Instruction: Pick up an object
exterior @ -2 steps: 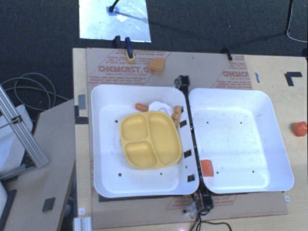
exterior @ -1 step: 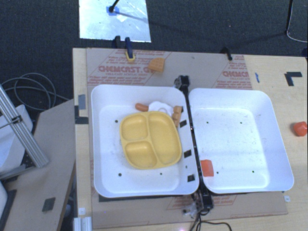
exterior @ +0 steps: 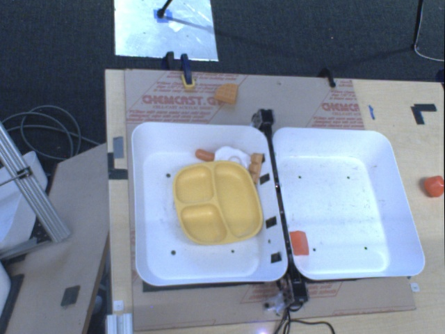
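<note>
A yellow divided plate (exterior: pixel 216 202) with three compartments lies in the middle of the left bin (exterior: pixel 149 207). Just behind it sit a small orange sausage-shaped piece (exterior: pixel 205 155), a white cup-like item (exterior: pixel 232 156) and a small tan block (exterior: pixel 256 165) near the bin's right wall. A red-orange block (exterior: pixel 298 242) rests in the near left corner of the right bin (exterior: pixel 389 207).
A tan sponge-like block (exterior: pixel 226 93) lies on the cardboard behind the left bin. A small red object (exterior: pixel 434 186) sits on the bench right of the right bin. A silver sheet (exterior: pixel 165 19) lies on the floor beyond the bench, and a metal frame (exterior: pixel 28 193) stands at left.
</note>
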Available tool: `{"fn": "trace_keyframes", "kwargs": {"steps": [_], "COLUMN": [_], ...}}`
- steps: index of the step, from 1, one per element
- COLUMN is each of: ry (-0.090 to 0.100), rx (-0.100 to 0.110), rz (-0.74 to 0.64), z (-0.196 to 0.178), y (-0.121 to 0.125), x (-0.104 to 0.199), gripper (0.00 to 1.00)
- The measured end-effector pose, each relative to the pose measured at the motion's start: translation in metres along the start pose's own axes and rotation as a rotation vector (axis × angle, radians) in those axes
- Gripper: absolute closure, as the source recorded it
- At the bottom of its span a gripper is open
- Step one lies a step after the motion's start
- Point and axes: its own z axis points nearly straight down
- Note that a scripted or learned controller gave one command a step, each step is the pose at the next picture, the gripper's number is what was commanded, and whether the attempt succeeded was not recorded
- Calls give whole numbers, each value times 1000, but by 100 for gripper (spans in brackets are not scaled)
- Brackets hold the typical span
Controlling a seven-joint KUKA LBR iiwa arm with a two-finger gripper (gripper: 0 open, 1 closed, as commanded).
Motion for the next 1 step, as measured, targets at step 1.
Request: {"fn": "trace_keyframes", "kwargs": {"steps": [1], "ry": [0], "rx": [0], "rz": [0], "z": [0], "y": [0], "x": [0], "gripper": [0]}}
